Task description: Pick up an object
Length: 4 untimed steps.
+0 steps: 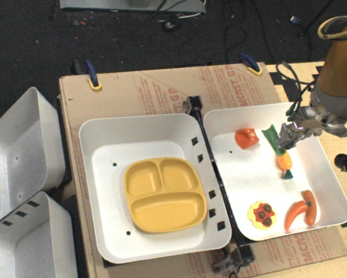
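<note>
The right bin (322, 157) holds several toy foods. A red tomato-like piece (245, 138) lies near its back left. A carrot (283, 160) with a green top lies just right of it. A yellow round piece with red and dark spots (261, 213) and an orange-red sausage pair (302, 209) lie at the front. My gripper (291, 135) hangs low over the bin's back right, right next to the carrot's green top. I cannot make out whether it touches the carrot.
The left bin (103, 172) holds a yellow divided plate (165, 194). A black divider with clips (210, 174) runs between the bins. Two more white bins (19, 181) stand off the bench's left. The arm's grey body (339, 89) rises at the right edge.
</note>
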Tool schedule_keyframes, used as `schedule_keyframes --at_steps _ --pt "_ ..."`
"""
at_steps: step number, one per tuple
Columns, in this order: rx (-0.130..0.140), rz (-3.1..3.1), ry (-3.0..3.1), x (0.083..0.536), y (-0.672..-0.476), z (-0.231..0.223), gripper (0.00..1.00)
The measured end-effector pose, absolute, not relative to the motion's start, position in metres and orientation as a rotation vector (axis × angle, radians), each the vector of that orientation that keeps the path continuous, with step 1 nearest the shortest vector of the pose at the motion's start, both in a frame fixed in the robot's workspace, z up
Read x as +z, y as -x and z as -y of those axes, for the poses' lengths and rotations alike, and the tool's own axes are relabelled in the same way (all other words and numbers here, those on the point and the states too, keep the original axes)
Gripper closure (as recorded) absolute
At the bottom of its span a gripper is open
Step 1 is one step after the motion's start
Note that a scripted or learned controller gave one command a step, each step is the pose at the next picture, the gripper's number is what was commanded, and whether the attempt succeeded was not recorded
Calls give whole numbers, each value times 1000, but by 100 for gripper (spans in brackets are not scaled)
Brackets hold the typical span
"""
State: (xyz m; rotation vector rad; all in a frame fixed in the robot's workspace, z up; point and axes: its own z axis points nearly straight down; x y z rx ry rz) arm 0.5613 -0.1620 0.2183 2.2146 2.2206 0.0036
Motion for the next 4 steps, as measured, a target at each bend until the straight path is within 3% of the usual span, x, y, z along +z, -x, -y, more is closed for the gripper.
schedule_keyframes --at_steps 1,4 --pt "2 -2222 -2215 253 -562 162 100" --pt "0 -2233 -2214 238 -560 9 100"
